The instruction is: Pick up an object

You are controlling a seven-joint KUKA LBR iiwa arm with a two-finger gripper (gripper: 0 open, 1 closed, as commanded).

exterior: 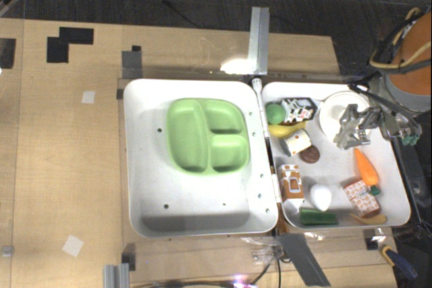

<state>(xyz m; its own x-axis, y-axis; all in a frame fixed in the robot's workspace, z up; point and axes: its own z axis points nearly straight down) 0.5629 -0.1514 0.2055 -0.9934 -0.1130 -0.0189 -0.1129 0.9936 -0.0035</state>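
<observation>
Hovering over the right bin (pixel 403 209), the gripper (pixel 351 135) has nothing visibly between its fingers; their spread I cannot tell. The carrot (pixel 366 167) just below looks light, rigid, smooth; grasp it across its thicker middle

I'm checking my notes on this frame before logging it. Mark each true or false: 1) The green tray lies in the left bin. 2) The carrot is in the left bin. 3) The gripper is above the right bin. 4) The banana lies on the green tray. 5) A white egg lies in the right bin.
1) The green tray lies in the left bin. True.
2) False: the carrot is in the right bin.
3) The gripper is above the right bin. True.
4) False: the banana lies in the right bin, beside a green ball.
5) A white egg lies in the right bin. True.
</observation>
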